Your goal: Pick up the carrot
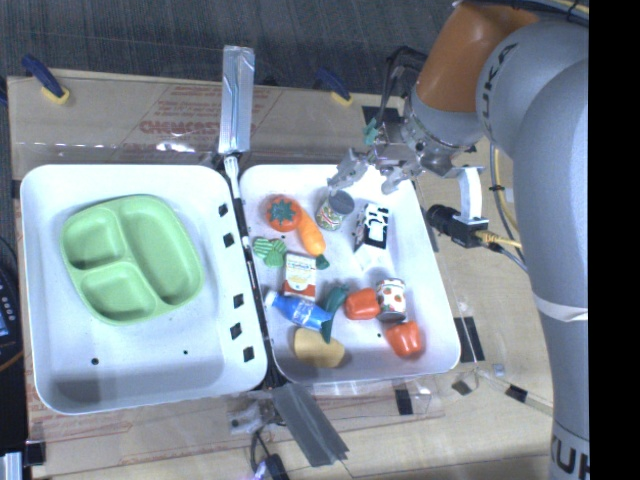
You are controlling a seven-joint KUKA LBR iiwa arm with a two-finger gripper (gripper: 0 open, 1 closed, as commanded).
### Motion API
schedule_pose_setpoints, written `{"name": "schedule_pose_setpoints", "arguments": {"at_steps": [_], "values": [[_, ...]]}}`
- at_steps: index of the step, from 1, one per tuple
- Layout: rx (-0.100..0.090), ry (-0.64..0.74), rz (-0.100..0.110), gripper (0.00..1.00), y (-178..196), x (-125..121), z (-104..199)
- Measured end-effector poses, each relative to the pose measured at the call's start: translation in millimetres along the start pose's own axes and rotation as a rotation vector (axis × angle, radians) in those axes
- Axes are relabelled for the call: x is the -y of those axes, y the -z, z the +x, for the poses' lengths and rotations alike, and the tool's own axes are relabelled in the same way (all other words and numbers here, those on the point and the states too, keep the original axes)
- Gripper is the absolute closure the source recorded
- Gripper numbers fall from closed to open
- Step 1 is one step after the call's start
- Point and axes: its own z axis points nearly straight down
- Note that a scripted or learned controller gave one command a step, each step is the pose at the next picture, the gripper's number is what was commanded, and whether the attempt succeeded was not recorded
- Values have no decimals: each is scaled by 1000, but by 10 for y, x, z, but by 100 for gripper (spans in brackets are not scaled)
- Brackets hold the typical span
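Hovering open jaws [368, 172] above right bin [432, 268], carrot [311, 236] apart.

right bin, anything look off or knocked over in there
Nothing damaged or spilled. The right bin is just a jumble: the carrot lies slanted against a tomato, other toy foods piled loosely. The claw hovers above the far edge.

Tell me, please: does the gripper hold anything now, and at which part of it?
Nothing is held. The gripper hangs open over the far end of the right bin, above a small can; the carrot lies untouched.
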Motion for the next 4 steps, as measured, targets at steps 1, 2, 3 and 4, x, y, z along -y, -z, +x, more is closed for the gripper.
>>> {"name": "schedule_pose_setpoints", "arguments": {"at_steps": [1, 2, 3, 4], "values": [[8, 219, -28, 0, -1001, -46, 242], [13, 157, -64, 0, -1122, 127, 114], [1, 112, -3, 0, -1404, 450, 389], [1, 115, -2, 100, -1305, 451, 386]]}}
